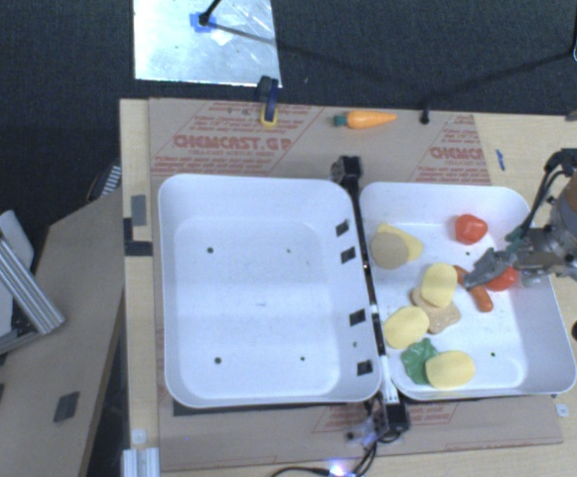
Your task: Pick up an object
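The right bin [541, 366] holds several toy foods. A red piece [471, 229] lies near its far side and a tan round piece [392, 247] near its left wall. Yellow pieces [439, 284] [405, 327] [450, 369] run down the middle, with a green piece [419, 358] between the lower two. My gripper [484, 266] reaches in from the right, low over the bin's right half. A small red piece [504, 280] and an orange stick [482, 298] lie right beside and just below it. I see nothing lifted.
The left bin [258, 192] sits beside the right one, with a black divider [362, 266] between them. An orange toy carrot [364, 119] and a yellow-blue clamp [268, 102] lie on the cardboard behind the bins. A shiny metal sheet [206, 28] lies further back.
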Controlling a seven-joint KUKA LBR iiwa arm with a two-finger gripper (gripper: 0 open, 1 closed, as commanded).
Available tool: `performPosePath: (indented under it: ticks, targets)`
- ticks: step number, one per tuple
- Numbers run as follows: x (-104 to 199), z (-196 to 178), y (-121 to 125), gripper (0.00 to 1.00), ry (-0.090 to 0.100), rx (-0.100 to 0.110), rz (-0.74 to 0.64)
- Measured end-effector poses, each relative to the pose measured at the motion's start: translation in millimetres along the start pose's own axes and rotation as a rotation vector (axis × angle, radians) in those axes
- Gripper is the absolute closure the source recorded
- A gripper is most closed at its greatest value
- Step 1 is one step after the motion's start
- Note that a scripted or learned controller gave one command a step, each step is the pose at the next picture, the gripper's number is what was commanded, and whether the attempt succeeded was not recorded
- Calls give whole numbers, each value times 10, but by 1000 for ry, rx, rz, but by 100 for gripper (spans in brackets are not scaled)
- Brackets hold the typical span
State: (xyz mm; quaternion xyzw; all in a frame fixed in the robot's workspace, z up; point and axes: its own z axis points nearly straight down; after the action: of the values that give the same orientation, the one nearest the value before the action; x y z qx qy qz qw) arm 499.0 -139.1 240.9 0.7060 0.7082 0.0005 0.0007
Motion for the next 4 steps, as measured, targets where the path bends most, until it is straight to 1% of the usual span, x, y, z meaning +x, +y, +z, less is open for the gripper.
performPosePath:
  ticks: [1,2,3,4]
  targets:
    - [0,-110,11,100,0,-3,-3]
    - [1083,-482,142,100,4,-5,-13]
    - [1557,-1416,1702,100,1,-21,-9]
    - [2079,-1343,1706,100,3,-2,-6]
